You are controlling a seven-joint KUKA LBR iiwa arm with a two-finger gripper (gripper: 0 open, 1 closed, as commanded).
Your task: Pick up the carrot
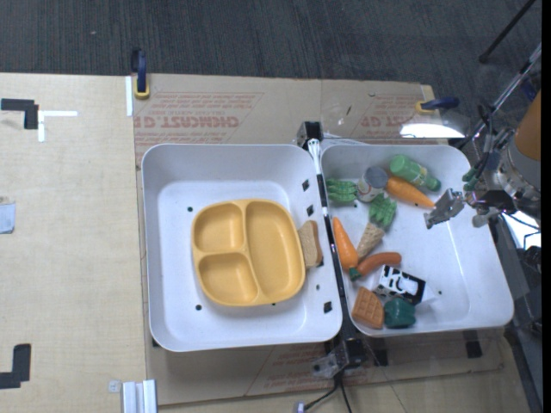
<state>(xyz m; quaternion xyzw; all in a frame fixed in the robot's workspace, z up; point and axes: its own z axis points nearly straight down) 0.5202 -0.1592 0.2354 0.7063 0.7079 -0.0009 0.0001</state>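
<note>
Two orange carrot-shaped toys lie in the right bin (482, 308). One carrot (344, 244) lies lengthwise against the bin's left wall, with its green stem toward the front. The other carrot (410, 193) lies aslant near the back, just below a green pickle-like toy (414, 172). My gripper (446, 208) hangs over the right part of this bin, just right of the rear carrot's tip and apart from it. Nothing is seen held in it.
The right bin also holds a green leafy toy (341, 191), a cone (370, 237), a sausage (379, 262), a waffle (368, 308), a black-and-white piece (402, 284) and a dark green lump (399, 314). The left bin (164, 231) holds a yellow divided plate (248, 252) and a cracker (310, 243).
</note>
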